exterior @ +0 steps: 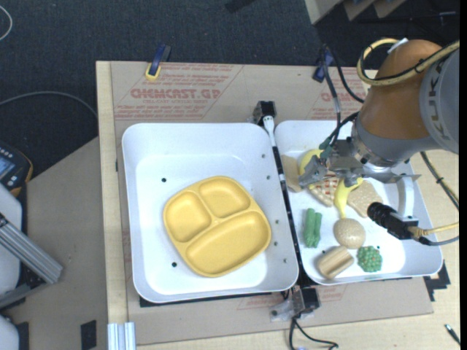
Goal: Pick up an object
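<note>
Table (pixel 182 86) with two white bins.
Pincer (pixel 315 172) low over right bin's (pixel 408 268) toy food; grip state unclear.

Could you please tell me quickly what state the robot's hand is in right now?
Hand: cannot be told; it is low in the right white bin among the toy food.

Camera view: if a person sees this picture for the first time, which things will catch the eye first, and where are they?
The eye goes first to the yellow divided plate, lying alone in the left bin. Next comes the arm's orange band at the upper right, above the right bin, where the pincer hangs low over a banana among small toy foods. Near that bin's front edge lie a green broccoli piece and a green pod.
</note>
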### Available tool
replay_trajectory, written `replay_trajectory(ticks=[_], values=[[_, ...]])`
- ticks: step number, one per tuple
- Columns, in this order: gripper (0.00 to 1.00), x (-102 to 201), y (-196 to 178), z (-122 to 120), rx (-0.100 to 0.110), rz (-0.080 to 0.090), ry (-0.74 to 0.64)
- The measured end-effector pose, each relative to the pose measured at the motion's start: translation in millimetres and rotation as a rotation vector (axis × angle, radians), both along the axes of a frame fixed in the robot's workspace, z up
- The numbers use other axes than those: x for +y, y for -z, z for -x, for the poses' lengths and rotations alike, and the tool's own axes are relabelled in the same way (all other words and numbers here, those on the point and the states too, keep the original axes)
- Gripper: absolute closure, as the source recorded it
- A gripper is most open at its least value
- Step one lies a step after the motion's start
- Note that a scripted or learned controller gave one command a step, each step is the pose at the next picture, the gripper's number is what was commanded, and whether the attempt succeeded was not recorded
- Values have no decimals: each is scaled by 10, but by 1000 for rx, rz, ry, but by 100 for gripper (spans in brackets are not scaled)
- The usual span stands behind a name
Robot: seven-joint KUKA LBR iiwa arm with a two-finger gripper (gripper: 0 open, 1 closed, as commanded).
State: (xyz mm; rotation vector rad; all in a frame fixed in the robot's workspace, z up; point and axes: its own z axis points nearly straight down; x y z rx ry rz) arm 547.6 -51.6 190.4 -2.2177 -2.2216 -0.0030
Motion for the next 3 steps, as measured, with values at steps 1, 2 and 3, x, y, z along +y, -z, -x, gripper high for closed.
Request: replay_trajectory(ticks=[1,2,3], values=[[0,-506,473,733,10,3,10],[100,-469,344,678,-3,4,3],[100,333,44,677,-5,1,-7]])
